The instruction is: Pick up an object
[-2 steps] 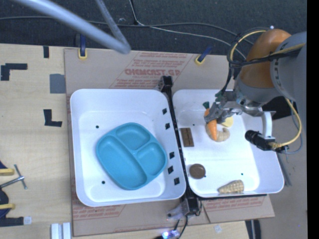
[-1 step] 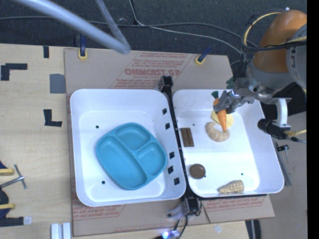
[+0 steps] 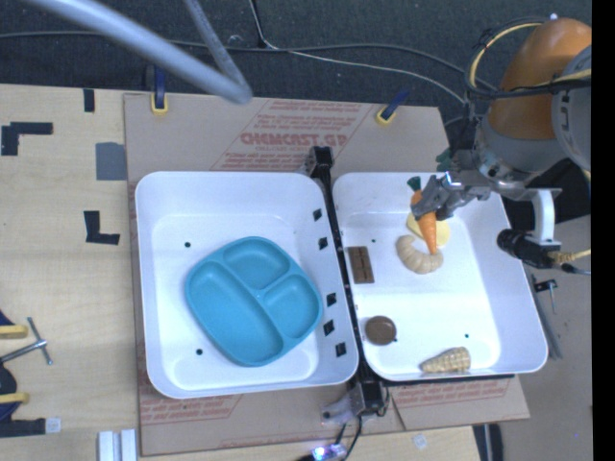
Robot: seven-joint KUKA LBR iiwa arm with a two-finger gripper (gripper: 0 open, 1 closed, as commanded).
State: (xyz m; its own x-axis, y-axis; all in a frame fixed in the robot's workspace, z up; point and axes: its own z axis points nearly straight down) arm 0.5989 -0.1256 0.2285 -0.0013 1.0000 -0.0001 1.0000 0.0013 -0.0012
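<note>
1. Right bin (image 3: 500,286): four loose items. Left bin (image 3: 159,257): one blue divided plate (image 3: 255,299) with three compartments, lying at a slant.
2. Item under the gripper: a small orange carrot (image 3: 430,230), tapered, with a bit of green at its upper end. It lies in the upper middle of the right bin, slanting down toward the camera.
3. The carrot overlaps a pale yellow piece (image 3: 416,225) and touches the top of a curled, cream-coloured shrimp-like item (image 3: 420,255) just below it.
4. Elsewhere in the right bin: a flat brown rectangular piece (image 3: 360,265) near the divider, a round brown disc (image 3: 381,330) lower down, and a tan ridged cone (image 3: 446,360) near the front wall, all well apart from the carrot.
5. Arm: reaches in from the right; orange band (image 3: 538,75) high at the upper right, grey wrist below it, angled down and left.
6. Gripper (image 3: 440,198): over the carrot's green end, very near or touching. Opening state: cannot tell, the dark hardware blurs together there.
</note>
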